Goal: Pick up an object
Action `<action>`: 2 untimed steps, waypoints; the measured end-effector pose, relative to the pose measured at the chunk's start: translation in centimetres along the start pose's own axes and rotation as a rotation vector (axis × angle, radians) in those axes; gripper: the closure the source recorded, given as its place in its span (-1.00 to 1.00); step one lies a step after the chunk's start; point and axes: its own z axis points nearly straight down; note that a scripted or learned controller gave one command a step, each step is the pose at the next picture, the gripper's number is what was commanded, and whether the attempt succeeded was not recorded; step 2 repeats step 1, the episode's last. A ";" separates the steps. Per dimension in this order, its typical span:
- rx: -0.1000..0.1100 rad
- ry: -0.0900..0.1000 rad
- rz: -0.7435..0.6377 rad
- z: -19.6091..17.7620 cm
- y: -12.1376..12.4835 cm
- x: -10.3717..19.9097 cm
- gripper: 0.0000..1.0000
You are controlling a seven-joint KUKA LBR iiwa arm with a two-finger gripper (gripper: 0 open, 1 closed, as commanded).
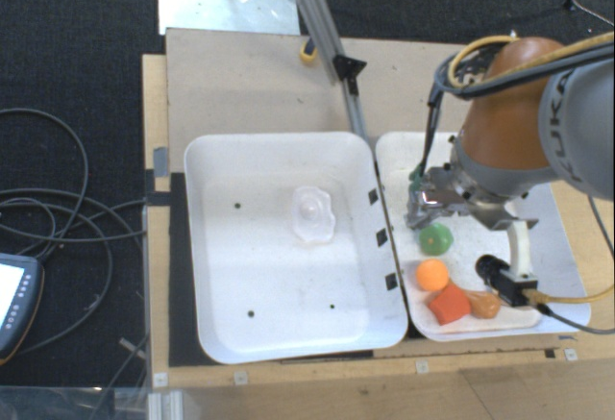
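Reaching in from three o'clock, the grey arm (567,111) with its orange band hangs over the right bin (555,216), and its pincer (423,210) sits low at the bin's nine o'clock side, right above a green ball (436,238). Whether the pincer is spread or pressed together cannot be told, and nothing shows between its fingers.

Two white bins lie side by side on the worktop (240,82). The left bin (221,312) holds one thing, a clear crumpled plastic piece (313,213) near its centre. The right bin holds four small things crowded toward six o'clock: the green ball, round and glossy; one orange ball (432,275) just below it; one red block (448,304) touching the orange ball at its five o'clock; and one tan-orange lump (484,305) beside the block. A black attachment (502,278) with a yellow cable hangs over that corner, near the lump.

A metal pole (322,14) slants across the worktop from twelve o'clock toward the gap between the bins.
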 end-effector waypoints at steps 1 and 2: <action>0.000 0.001 -0.001 0.3 -1.9 5.9 1.00; 0.000 0.001 -0.001 0.3 -1.9 5.9 1.00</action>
